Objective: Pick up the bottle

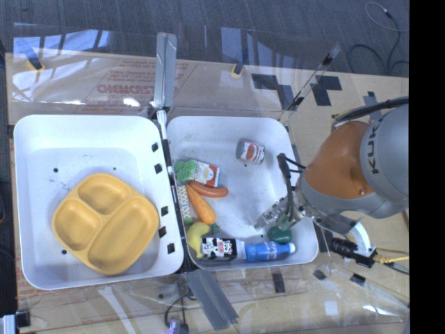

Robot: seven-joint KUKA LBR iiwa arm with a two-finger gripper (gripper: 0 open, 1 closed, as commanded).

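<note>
The bottle (pixel 266 251) is blue with a white cap and lies on its side along the front wall of the right bin (pixel 229 127), near its front right corner. My gripper (pixel 277 220) reaches down into that bin from the right, just behind the bottle's cap end. A small dark green piece (pixel 281 233) sits between the gripper tip and the bottle; I cannot tell whether it belongs to the gripper or is a loose object. Nothing is visibly held.
The right bin also holds a small can (pixel 250 152), a green and orange carton (pixel 198 171), a sausage (pixel 207 190), a carrot (pixel 201 207), a yellow fruit (pixel 197 233) and a black and white carton (pixel 219 248) touching the bottle's base. A yellow divided plate (pixel 104 221) lies in the left bin (pixel 42 138).
</note>
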